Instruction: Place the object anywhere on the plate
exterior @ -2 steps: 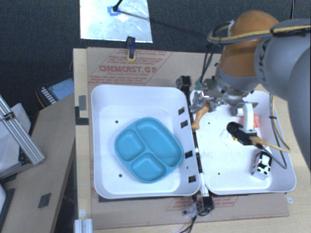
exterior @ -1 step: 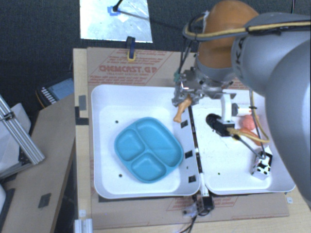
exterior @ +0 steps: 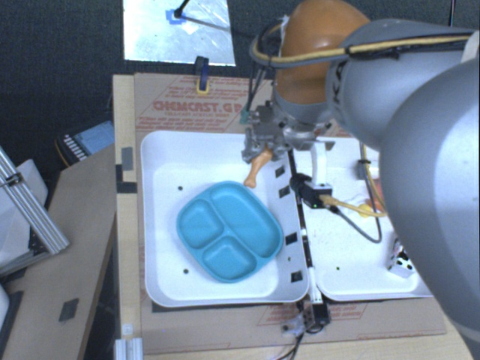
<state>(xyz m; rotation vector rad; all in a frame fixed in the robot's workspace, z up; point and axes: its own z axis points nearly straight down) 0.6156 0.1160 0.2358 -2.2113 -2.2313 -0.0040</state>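
Plate [exterior: 229,232], blue and split into three compartments, lies in the left white bin [exterior: 161,201], turned at a slant and sitting toward the bin's right half. No item rests on it. Off to the far left of the worktop [exterior: 90,223] I can see some silvery metal rails [exterior: 26,208] leaning at an angle, and a blue-topped thing beside a striped card further back.

Just above the plate's upper right edge hangs the object [exterior: 257,168], a small tan, bone-like stick, tilted with its lower end pointing down toward the plate's rim and its upper end up inside the pincer [exterior: 264,152]. The pincer appears closed around that upper end, so the stick looks gripped there, though the metal parts crowd together and I cannot make out each finger clearly. Whether the lower tip touches the plate's rim or hangs clear of it I cannot tell.

Behind the bins lies brown cardboard [exterior: 187,103] with red lettering, a yellow-and-black clip [exterior: 202,77] at its back edge, and a shiny sheet on the dark backdrop beyond.

Where the two bins meet runs a dark divider with black clips. The right white bin [exterior: 352,276] holds loose cables and a small white die-like piece [exterior: 401,262] with black spots near its right side. The arm [exterior: 420,111], grey with an orange band [exterior: 319,32], looms in from the right above that bin.
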